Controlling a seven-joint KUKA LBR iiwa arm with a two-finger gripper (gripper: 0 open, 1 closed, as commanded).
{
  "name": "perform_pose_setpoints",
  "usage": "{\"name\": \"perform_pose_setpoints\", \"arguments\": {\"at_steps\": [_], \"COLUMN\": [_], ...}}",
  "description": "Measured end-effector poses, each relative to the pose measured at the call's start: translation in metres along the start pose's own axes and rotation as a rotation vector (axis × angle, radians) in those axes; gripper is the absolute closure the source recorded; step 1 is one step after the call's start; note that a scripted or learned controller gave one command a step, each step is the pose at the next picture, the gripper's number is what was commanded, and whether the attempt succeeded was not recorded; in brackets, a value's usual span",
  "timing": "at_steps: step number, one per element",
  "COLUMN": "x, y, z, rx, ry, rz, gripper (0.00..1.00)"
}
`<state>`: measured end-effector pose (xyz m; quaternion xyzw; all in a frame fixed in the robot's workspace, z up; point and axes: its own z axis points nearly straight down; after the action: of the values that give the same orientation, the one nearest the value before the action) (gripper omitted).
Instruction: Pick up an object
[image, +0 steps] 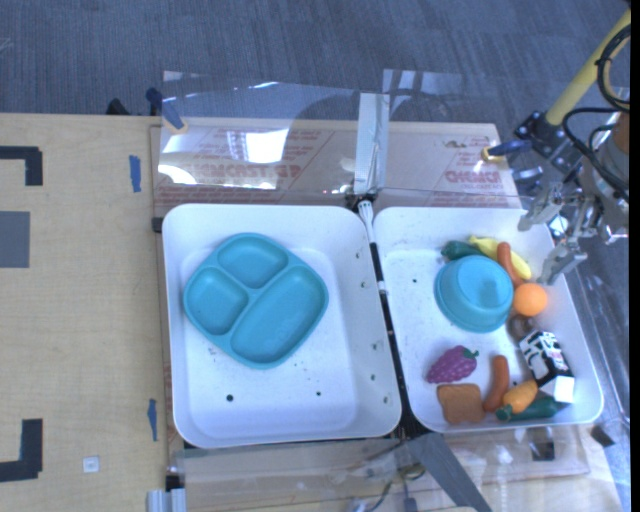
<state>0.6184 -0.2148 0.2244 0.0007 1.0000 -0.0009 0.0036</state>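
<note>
Scanning from the left side, the left shallow white plastic bin has just a turquoise three-compartment plastic plate sitting in the middle of it, so nothing grabbable over there really. All the small stuff is in the right white bin, so I'll use the round turquoise plastic bowl in that bin as my landmark.

Below-left of the bowl there's a purple toy grape bunch, and under that a brown toast-shaped toy slice. Below-right of the bowl: an orange toy carrot standing roughly up-down in the view, and a black-and-white carton-like toy. Touching the bowl's right edge is a small orange ball-shaped toy fruit. Just above-right of the bowl lie a yellow toy banana and an orange elongated toy, long axis slanting down to the right.

The metal two-finger gripper hangs up and to the right of the bowl, near the bin's top right corner, with nothing in it; its fingers look spread apart.

My guess is the nearest pick is the ball fruit, just down-left of the gripper. Being round, it could roll off the fingers.
</note>
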Motion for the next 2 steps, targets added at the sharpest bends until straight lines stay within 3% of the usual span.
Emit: {"name": "perform_pose_setpoints", "arguments": {"at_steps": [1, 2], "x": [-0.009, 0.019], "y": [-0.007, -0.007], "z": [0.123, 0.137], "rx": [0.001, -0.001], "ry": [-0.005, 0.000], "rz": [0.040, 0.159], "gripper": [0.00, 0.00]}}
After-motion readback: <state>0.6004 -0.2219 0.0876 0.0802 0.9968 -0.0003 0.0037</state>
